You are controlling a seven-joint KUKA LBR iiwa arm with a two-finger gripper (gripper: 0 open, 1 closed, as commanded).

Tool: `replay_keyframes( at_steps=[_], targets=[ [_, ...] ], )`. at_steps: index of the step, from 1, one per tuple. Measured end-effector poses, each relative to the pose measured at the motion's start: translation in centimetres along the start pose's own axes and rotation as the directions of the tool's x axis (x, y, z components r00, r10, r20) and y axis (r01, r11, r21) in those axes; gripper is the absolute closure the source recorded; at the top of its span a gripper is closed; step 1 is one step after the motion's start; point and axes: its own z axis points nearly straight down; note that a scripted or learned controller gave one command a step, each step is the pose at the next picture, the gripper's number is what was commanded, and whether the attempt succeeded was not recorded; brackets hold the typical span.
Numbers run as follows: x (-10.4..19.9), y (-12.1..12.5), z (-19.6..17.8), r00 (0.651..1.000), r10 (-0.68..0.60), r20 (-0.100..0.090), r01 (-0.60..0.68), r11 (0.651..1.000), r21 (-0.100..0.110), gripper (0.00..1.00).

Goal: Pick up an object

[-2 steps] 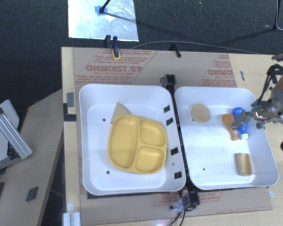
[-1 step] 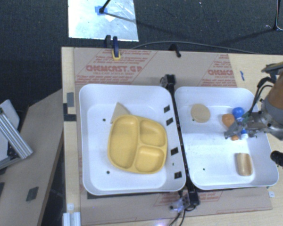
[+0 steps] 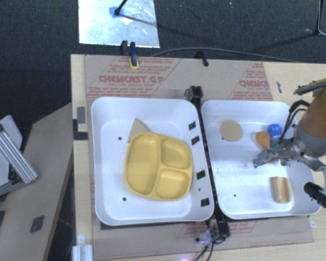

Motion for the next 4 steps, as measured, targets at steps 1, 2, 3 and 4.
replay_keyframes(
  at_steps=[1, 2, 3, 4],
  targets=[
    [-0.1, 0.2, -1.3, 1.000, -0.001, 0.002, 0.001, 1.000, -0.005, 1.00],
    [-0.5, 0.0, -5.8, 1.000, 0.000, 0.003, 0.000, 1.000, -0.007, 1.00],
    [-0.7, 0.0, -12.2, 1.000, -0.003, 0.004, 0.003, 1.000, -0.010, 1.00],
    [-0.8, 0.2, -17.6, 1.000, -0.003, 0.004, 0.003, 1.000, -0.010, 1.00]
  ],
)
